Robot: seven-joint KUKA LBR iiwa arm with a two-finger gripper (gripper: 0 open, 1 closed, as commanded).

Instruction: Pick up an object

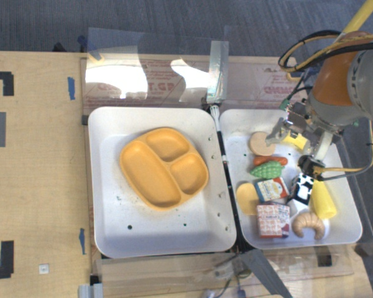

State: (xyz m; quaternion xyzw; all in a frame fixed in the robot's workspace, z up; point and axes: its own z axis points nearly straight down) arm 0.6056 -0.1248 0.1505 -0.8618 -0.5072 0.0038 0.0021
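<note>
1. Toy food crowds the right bin on the tabletop: a round tan disc near the bin's far left corner, an orange carrot and a green piece just beside it.
2. Nearer the bin's front edge lie a yellow piece, a small carton, a pink-patterned box, a croissant and a yellow cylinder.
3. Grey arm reaches over the bin's far right corner; its claw hangs low above the items, fingers spread wide, nothing between them.
4. Left bin carries an orange divided plate at its middle.
</note>
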